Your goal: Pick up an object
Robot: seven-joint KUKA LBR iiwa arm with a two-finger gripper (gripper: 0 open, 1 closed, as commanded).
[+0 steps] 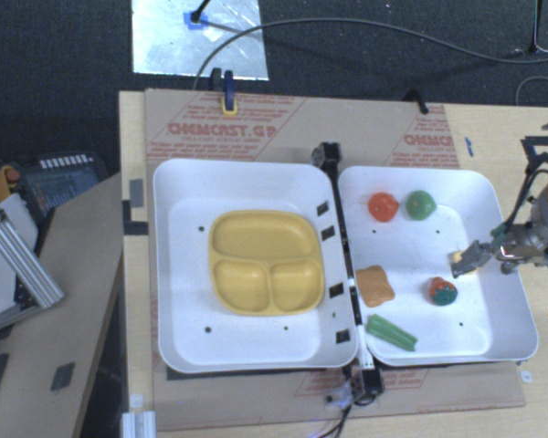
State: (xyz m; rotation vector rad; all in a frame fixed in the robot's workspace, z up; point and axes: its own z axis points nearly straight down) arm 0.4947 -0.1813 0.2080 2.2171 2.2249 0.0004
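Two white bins sit side by side on the bench. The left bin holds a yellow divided tray near its middle. The right bin holds five small things: a red-orange ball and a green ball toward its far side, an orange flat piece by the wall it shares with the left bin, a long green piece near its front edge, and a small red and teal thing toward its right. The gripper hangs over the right bin, just beside the red and teal thing and apparently not touching it. How its jaws stand cannot be told from here, and nothing can be made out in them.
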